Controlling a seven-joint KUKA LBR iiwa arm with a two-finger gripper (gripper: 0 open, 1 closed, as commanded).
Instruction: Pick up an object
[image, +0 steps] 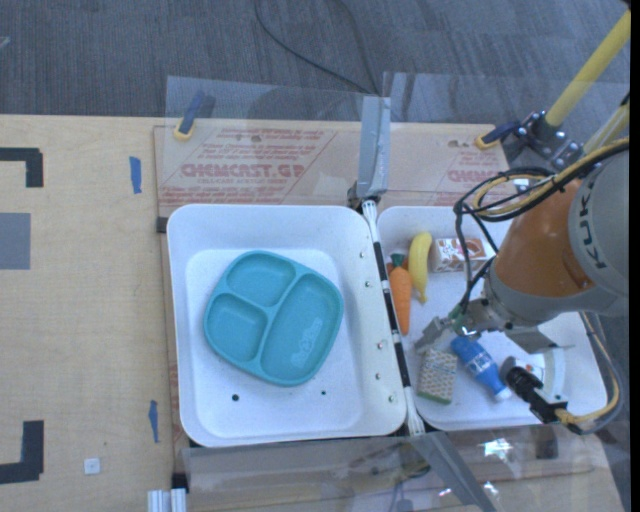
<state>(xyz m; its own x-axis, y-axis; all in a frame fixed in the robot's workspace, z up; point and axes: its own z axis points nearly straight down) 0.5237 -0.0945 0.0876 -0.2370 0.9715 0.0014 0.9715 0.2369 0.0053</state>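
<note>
The right bin (590, 345) holds a yellow banana (420, 262), an orange carrot (401, 296), a small printed packet (456, 254), a speckled beige pad (437, 376) and a blue bottle (476, 364) with a white end. My gripper (447, 330) hangs low over the middle of this bin. It is just above the pad and at the upper left end of the blue bottle. Whether it touches the bottle I cannot tell. The orange and grey arm hides the bin's right half.
The left bin (190, 300) holds a teal divided plate (274, 316). A ridge with screws (385, 320) parts the two bins. Cardboard and clear sheeting stand along the back, and a wooden bench top lies to the left.
</note>
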